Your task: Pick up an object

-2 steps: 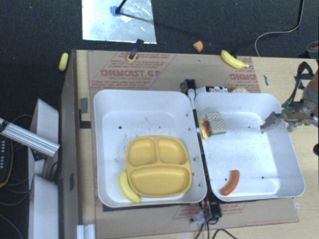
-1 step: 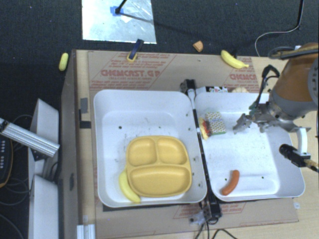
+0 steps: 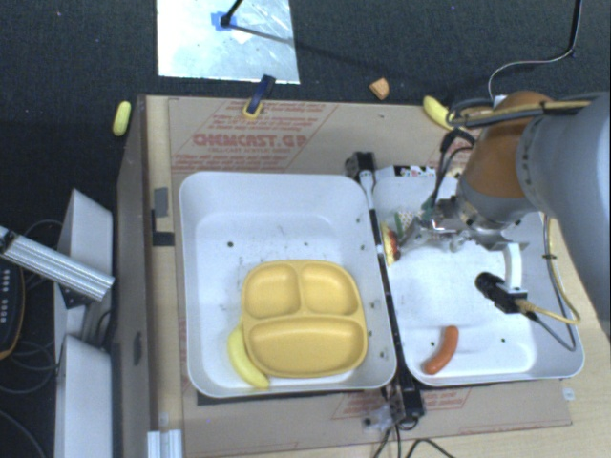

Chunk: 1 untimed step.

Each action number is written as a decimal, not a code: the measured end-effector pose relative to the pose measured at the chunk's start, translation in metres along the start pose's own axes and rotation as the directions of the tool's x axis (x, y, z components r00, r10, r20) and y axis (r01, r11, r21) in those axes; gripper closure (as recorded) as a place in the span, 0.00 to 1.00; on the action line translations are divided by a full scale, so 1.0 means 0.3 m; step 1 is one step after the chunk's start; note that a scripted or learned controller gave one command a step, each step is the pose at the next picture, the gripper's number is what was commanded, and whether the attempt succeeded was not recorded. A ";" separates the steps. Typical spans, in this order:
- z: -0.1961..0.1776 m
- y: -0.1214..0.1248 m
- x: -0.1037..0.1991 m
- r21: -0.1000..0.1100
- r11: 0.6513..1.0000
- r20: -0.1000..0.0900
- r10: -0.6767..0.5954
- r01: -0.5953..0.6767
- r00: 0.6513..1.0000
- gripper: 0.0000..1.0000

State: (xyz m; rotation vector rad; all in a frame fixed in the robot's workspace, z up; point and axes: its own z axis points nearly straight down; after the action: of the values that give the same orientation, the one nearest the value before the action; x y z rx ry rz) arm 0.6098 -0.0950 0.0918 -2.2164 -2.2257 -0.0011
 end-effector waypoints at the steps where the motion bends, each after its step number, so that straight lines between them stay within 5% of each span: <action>1: 0.026 -0.338 -0.026 0.000 1.000 0.000 0.003 -0.003 1.000 0.00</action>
State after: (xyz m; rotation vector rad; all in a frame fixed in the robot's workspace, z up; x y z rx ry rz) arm 0.5083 -0.1033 0.0841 -2.2205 -2.2220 -0.0005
